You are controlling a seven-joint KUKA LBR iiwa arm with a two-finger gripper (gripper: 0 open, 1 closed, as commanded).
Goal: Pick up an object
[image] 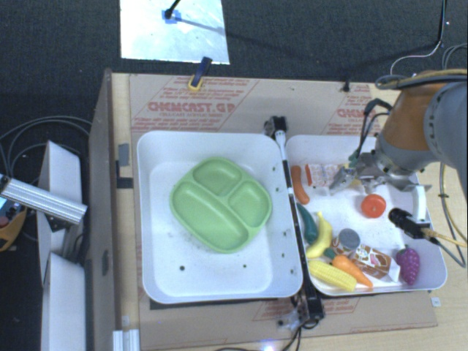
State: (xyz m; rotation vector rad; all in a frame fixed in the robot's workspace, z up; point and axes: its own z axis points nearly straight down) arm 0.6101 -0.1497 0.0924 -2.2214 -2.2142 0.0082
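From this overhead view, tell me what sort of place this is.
Probably a robotics lab's grasping bench: two white bins on a cardboard-lined bench, toy food such as a corn cob and grapes, and loose cables on dark carpet.

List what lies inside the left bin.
The left bin holds one green divided plate, lying flat near the middle with nothing in its compartments. Whatever bin floor sits under the plate is covered.

Glossy white plastic bins (157, 218), matt green plastic plate (221, 205), brown printed cardboard (219, 104) beneath.
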